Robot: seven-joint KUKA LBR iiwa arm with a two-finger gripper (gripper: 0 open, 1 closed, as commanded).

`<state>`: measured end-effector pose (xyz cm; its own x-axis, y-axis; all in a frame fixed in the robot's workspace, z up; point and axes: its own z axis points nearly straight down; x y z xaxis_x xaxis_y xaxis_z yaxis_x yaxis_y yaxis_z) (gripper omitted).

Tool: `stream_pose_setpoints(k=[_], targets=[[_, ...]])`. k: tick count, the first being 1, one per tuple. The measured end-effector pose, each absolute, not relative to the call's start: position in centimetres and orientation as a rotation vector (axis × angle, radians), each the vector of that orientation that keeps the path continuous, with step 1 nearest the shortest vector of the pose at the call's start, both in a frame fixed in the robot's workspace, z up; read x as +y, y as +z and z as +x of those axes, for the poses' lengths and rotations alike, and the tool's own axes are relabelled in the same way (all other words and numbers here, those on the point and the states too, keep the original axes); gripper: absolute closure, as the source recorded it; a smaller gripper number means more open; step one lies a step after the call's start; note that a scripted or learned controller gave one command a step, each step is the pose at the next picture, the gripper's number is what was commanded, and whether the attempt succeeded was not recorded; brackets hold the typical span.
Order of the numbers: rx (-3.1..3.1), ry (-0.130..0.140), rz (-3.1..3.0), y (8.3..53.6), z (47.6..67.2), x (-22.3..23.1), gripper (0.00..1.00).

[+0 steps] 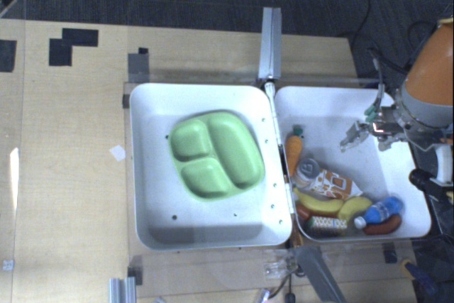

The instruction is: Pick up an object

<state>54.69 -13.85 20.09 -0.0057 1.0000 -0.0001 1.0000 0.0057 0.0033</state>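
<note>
A: Where are the objects found?
B: A carrot [294, 150], a banana [333, 208] and a blue bottle [376, 213] are heaped in the right bin's [333, 110] near corner.

A: How is the gripper posed?
B: The gripper [360, 131] is held above that bin's far right, well apart from the heap, pointing left. The fingers [350, 135] are seen spread, with nothing between them.

A: And the left bin [152, 174]?
B: A green divided tray [216, 154] is held there.

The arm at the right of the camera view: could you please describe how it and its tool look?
The arm is a rounded body, bright orange above and grey beneath. At its end sits a small tool of pale grey metal with thin prongs and a tiny red-lit spot. Dark cables run beside it.
</note>
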Motion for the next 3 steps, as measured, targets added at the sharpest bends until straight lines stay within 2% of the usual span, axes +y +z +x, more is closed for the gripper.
stream_pose_setpoints(k=[1, 2, 3], targets=[[2.227, 0.009, 2.206, 21.2, 54.9, -13.8, 1.00], [2.343, 0.006, 2.084, 27.8, 59.5, -12.8, 1.00], [2.267, 0.005, 2.163, 32.3, 61.2, -20.1, 1.00]])
